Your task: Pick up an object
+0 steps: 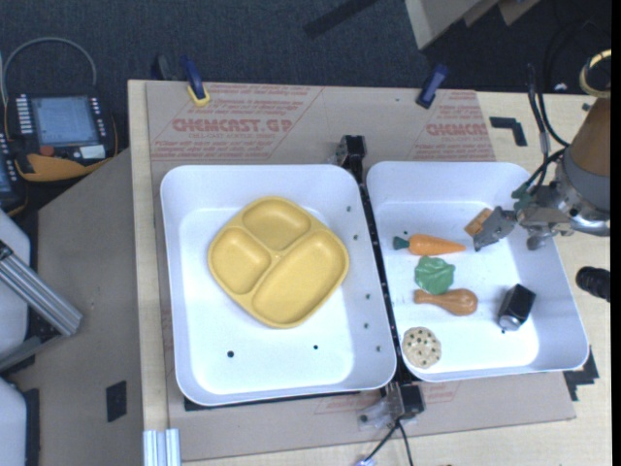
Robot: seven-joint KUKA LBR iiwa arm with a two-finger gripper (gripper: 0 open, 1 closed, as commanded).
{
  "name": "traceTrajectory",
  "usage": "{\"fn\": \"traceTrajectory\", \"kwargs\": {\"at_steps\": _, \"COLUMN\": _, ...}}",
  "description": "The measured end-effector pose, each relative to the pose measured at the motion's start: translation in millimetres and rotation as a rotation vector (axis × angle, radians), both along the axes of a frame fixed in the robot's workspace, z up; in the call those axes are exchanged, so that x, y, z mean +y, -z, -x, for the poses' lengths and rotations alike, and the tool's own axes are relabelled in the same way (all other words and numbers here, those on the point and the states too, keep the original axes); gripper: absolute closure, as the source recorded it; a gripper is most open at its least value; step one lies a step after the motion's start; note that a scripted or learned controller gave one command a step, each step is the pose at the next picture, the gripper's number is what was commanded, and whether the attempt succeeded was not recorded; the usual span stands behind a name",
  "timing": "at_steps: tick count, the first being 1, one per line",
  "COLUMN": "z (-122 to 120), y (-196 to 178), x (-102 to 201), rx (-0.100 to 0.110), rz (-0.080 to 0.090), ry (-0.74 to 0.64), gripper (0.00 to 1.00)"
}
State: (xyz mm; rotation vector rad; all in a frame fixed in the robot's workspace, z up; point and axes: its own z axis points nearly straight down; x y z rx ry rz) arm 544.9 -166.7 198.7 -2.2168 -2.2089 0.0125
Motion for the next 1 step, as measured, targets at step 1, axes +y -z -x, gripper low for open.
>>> {"fn": "traceTrajectory", "kwargs": {"at_steps": 1, "z": -3.2, "y": -7.3, "x": 0.4, "rx": -0.014, "rz": 0.003, "ry": -0.004, "gripper": 0.0}}
